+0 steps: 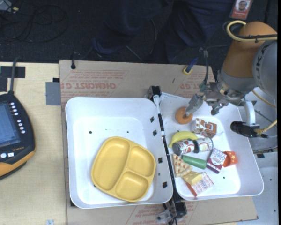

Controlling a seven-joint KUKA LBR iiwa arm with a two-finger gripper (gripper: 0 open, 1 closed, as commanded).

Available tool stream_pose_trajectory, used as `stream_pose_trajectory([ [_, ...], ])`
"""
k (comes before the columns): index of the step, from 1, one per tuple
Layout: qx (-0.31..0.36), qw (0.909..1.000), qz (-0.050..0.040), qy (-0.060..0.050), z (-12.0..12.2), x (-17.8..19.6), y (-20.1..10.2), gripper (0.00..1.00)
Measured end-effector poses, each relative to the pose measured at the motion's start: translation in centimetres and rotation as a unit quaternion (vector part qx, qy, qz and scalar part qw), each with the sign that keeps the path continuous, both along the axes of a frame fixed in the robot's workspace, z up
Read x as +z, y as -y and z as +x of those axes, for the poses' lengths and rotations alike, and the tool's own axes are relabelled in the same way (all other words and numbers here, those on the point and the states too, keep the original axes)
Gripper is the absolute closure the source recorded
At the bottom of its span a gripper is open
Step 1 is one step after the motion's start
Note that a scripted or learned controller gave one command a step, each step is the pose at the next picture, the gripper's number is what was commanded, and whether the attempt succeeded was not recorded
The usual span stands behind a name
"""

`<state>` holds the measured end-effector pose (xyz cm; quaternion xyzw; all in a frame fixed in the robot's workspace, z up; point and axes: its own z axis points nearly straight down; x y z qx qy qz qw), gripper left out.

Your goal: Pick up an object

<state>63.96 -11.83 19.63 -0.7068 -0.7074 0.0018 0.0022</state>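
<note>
From above, two white bins sit side by side on a cardboard sheet. The left bin (84,125) holds a yellow divided tray (123,168), lying toward its 5 o'clock corner and tilted a little off square.

The right bin (250,182) carries the clutter. At its 11 o'clock end lies an orange disc (182,116). Toward 3 o'clock from the disc sits a small brown-and-white carton (206,126). Below that, near the bin's middle, a banana (183,137) curves over a can (192,146) lying on its side, the two touching. At 6 o'clock from the can lies a green marker (195,161), slanted, with a checked orange packet (179,164) just beside it at 9 o'clock. A maroon packet (216,159) and a red one (229,159) lie touching each other at 3 o'clock from the marker. Near the bin's 6 o'clock edge are a yellow block (193,177) and a red-and-white packet (202,184), close together.

The arm (253,55) comes in from 3 o'clock, its orange band uppermost. The gripper (205,107) hangs over the right bin's 12 o'clock end with its two fingers spread apart, nothing between them. One fingertip (190,112) is just beside the orange disc at its 2 o'clock; whether it touches I cannot tell. The other points down near the carton's 1 o'clock side.

At 9 o'clock on the bench lies a pendant (7,135) with a lit screen.
</note>
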Motion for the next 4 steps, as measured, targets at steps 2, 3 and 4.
stream_pose_trajectory([
  [2,0.000,1.0000,0.0000,0.002,-7.2,-10.9,0.0,0.00],
  [3,-0.001,1.0000,-0.0001,0.002,-8.6,-10.9,-2.5,0.00],
  [4,-0.002,1.0000,-0.0002,0.003,-9.8,-10.9,-2.6,0.00],
])
